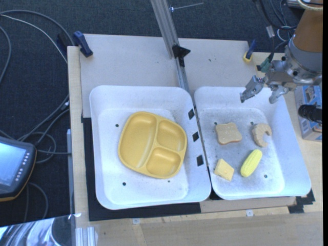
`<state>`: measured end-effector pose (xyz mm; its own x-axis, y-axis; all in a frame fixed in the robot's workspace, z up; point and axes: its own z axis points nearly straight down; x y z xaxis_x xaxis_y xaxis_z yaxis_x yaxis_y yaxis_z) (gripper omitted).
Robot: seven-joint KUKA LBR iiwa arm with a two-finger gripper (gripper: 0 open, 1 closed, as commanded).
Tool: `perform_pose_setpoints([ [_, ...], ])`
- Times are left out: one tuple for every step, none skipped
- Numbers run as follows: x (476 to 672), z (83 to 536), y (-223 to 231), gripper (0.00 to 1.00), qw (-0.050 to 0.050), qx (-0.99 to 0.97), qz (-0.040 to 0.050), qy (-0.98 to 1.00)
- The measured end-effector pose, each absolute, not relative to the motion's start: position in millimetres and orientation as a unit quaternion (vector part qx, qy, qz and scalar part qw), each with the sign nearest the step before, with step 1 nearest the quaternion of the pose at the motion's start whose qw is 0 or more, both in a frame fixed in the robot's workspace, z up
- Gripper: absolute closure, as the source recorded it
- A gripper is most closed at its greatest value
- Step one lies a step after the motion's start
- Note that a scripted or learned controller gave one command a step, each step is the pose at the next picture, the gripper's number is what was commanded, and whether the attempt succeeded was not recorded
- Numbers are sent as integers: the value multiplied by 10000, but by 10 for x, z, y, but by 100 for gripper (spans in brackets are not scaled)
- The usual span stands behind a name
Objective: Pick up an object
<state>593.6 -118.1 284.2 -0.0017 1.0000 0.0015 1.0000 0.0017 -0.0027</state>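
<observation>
- Grey metal fingers of the gripper stand spread apart with nothing between them, hanging over the far edge of the right bin, above its rim rather than down among the food
- Just near of the jaws lie the nearest candidates: a slice of toast towards the left and a bitten biscuit towards the right, both flat on the bin floor and apart from each other
- Nearer the front sit a yellow corn cob, lying at a slant, and a small wedge of cheese to its left; the two are close but not touching
- All four pieces have room around them, so I judge that open fingers could come down on either side of any one without knocking its neighbour
- No piece is lifted yet, so the pick is not begun
- Across the divider, the left bin holds a yellow compartment tray, lying flat and well apart from the gripper
- Cables trail over the dark floor on the far left
</observation>
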Motion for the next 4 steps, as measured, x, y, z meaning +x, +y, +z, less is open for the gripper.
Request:
perform_pose_setpoints([
  [5936,2842,-1180,0,15,-7067,2,-7075],
  [5883,2409,-1164,0,26,-7068,16,-7074],
  [5908,1976,-1125,0,30,-7068,18,-7074],
  [5909,1551,-1105,0,30,-7068,17,-7074],
])
